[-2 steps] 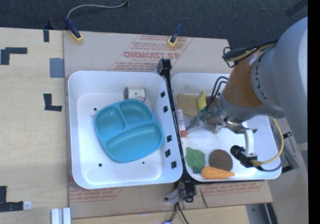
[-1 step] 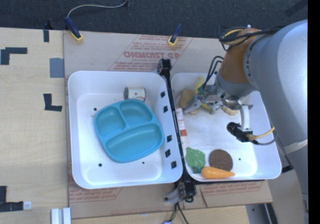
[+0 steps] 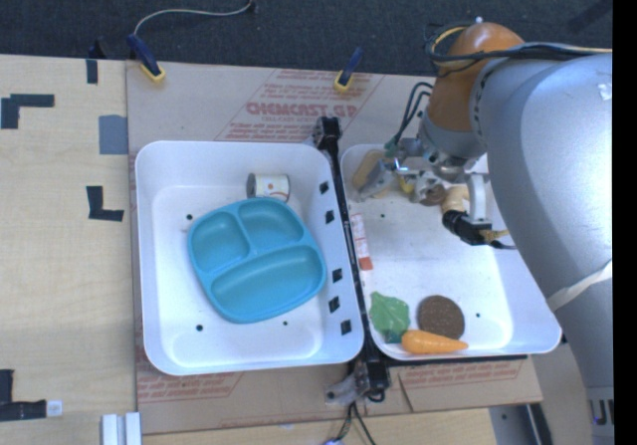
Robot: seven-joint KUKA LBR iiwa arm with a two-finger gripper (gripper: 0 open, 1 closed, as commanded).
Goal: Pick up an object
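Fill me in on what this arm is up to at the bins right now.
The arm has its gripper down at the far end of the right bin, near a small object there; nothing visibly sits between its fingers. A green toy, a brown disc and a carrot lie untouched at that bin's near end. The left bin holds a blue divided plate and a small can.
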